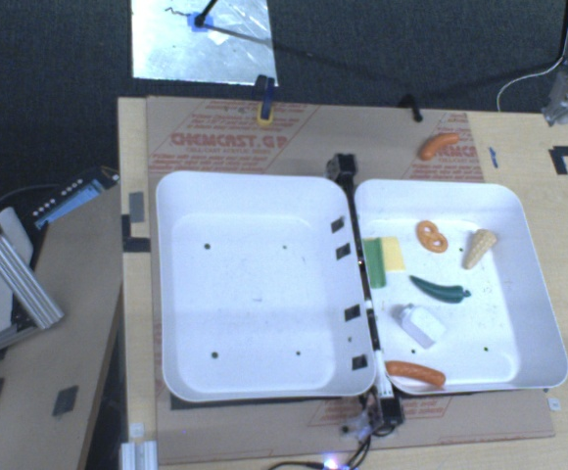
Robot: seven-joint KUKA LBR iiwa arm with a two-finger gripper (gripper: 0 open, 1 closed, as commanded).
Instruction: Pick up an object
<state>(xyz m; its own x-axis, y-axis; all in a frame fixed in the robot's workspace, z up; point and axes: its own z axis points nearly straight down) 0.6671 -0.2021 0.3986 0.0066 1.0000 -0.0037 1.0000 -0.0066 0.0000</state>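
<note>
Pretzel (431, 236), cone (479, 248) and green pepper (440, 289) lie apart in the right bin (529, 262); choose one with clearance. End effector state: cannot tell.

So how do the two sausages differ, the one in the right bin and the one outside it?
The sausage in the right bin lies almost level along the near wall; the sausage on the board sits beyond the bin, tilted up to the right. The one in the bin looks longer and straighter, the outside one shorter and more curved. Both are orange-red.
</note>
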